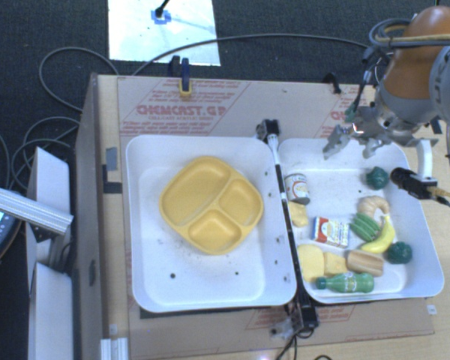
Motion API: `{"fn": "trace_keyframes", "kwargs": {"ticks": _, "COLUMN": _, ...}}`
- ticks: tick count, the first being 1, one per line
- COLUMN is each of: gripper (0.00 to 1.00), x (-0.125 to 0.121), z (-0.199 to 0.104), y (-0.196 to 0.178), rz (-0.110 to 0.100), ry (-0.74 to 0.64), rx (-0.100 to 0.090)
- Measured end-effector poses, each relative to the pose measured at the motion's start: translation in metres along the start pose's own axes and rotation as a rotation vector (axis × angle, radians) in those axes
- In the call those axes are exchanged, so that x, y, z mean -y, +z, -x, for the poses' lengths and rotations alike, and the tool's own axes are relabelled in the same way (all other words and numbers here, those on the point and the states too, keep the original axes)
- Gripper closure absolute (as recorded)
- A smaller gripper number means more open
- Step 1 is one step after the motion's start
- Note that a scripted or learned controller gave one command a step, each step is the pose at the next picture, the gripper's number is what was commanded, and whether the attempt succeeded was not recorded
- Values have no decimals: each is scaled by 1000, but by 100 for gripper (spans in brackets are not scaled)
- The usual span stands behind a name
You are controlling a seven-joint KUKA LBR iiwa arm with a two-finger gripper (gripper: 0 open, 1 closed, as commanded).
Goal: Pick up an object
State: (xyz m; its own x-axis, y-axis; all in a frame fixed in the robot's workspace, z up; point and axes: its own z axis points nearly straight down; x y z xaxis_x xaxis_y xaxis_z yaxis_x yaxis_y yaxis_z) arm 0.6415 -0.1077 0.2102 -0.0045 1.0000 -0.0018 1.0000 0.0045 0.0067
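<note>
Grey arm (442, 70), orange band (431, 21), seemingly metallic gripper (352, 142).

Two white bins (157, 291), one yellow divided plate (211, 203), two dark green broccoli pieces (376, 177), one banana (382, 238), one green bottle (347, 282), one small can (296, 187), one red-and-white carton (331, 231)

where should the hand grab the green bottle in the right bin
Grip the green bottle across its wider body, coming straight down from above. It lies on its side along the right bin's near wall, cap pointing left, so the fingers should straddle it front to back. The bread roll just behind looks like a tight fit.
</note>
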Motion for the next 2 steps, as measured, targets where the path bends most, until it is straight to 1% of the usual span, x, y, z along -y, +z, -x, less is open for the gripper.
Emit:
{"fn": "trace_keyframes", "kwargs": {"ticks": 1, "gripper": 0, "x": 75, "z": -13, "y": 103, "rz": -11, "ry": 3, "rx": -3}}
{"fn": "trace_keyframes", "kwargs": {"ticks": 2, "gripper": 0, "x": 26, "z": 0, "y": 22, "rz": -2, "ry": 1, "rx": -1}}
